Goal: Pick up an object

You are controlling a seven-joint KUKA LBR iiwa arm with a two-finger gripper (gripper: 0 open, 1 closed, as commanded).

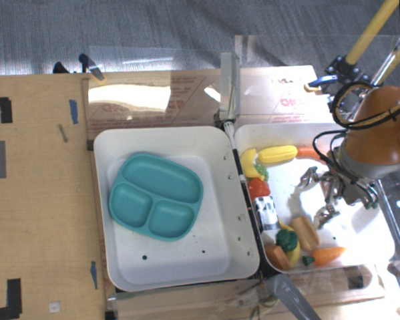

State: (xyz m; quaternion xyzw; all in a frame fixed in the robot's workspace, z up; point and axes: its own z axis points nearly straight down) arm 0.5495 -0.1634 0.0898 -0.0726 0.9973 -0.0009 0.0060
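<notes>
- Two shallow white bins sit side by side on the tabletop [41, 198]: the left bin [126, 273] holds a teal divided plate [156, 196], lying flat near its middle.
- Along the near-left side of the right bin [384, 236] lie small toy foods: a yellow corn cob [276, 154], a banana [248, 162] just beside it, a red piece [257, 187], a black-and-white packet [265, 209], a green broccoli-like piece [286, 239], a tan bread roll [305, 232] and an orange carrot [327, 254].
- Reaching in from the right, the grey arm with its orange band [379, 136] hangs over the right bin.
- Its gripper [320, 195] is open, fingers spread apart with nothing between them, just above the bin floor, near the roll but apart from it.
</notes>
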